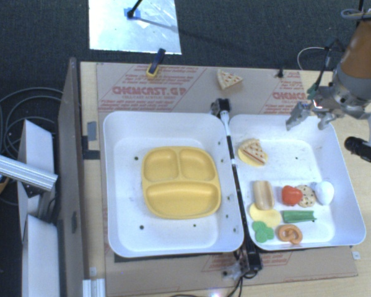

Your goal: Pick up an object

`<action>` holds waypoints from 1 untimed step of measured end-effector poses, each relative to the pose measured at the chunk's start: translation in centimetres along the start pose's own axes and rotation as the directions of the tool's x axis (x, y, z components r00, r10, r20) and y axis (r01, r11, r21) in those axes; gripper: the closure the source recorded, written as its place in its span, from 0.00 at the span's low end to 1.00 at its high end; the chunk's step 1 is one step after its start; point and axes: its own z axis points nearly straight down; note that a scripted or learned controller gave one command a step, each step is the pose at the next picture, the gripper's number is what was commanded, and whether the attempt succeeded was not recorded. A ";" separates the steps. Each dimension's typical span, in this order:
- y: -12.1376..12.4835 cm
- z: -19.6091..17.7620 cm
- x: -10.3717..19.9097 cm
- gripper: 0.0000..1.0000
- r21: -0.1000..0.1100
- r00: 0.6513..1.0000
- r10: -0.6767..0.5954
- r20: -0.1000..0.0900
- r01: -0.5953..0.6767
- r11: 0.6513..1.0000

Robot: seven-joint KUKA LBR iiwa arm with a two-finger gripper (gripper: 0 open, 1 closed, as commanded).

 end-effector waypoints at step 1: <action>-9.7 5.8 0.2 0.00 0.013 1.000 0.005 -0.004 -0.005 1.000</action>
